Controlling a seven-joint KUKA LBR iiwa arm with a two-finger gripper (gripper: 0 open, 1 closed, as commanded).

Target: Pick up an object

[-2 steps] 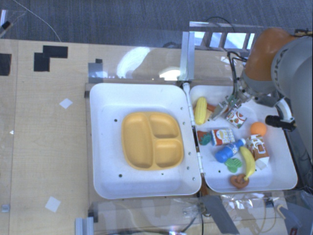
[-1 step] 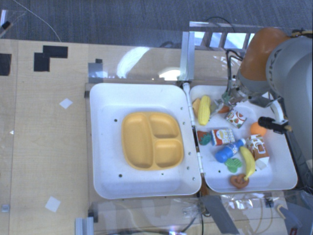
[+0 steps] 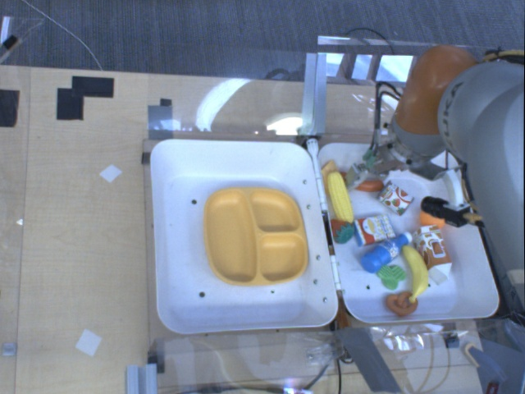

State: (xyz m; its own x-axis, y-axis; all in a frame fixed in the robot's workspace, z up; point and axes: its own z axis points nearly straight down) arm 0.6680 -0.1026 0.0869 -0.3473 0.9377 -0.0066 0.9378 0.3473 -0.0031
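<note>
Nearest the lower edge of the frame, in the right white bin [image 3: 480, 302], lie a brown pretzel-shaped toy [image 3: 401, 304], a yellow plastic banana [image 3: 416, 271] and a green ridged toy [image 3: 391, 277]. Just above them sit a blue plastic bottle [image 3: 381, 256], a small carton with a red and white label [image 3: 375, 229] and a small orange-sided carton [image 3: 434, 248]. A yellow plastic corn cob [image 3: 339, 196] lies along the bin's left wall, with a white box with a strawberry print [image 3: 396, 195] further up.

Task says any 1 object, so any of these qualifies; all sit in the right bin, packed close, several touching.

The gripper [image 3: 376, 161] hangs at the bin's far upper corner, under the grey arm with the orange band [image 3: 459, 97]. Whether the gripper's opening is wide or closed cannot be told; nothing is visibly in its hold.

Judgement: pick step not yet done. Best bet is the corn cob or the strawberry box, both near the gripper and fairly free on 1 side. Come straight down, centre over the item, avoid the bin wall.

In the way: clutter in mid-bin, cables by the wrist, the divider between the 2 bins. The left white bin [image 3: 172, 302] carries a yellow 3-compartment plastic tray [image 3: 254, 235], well apart, no obstacle.
</note>
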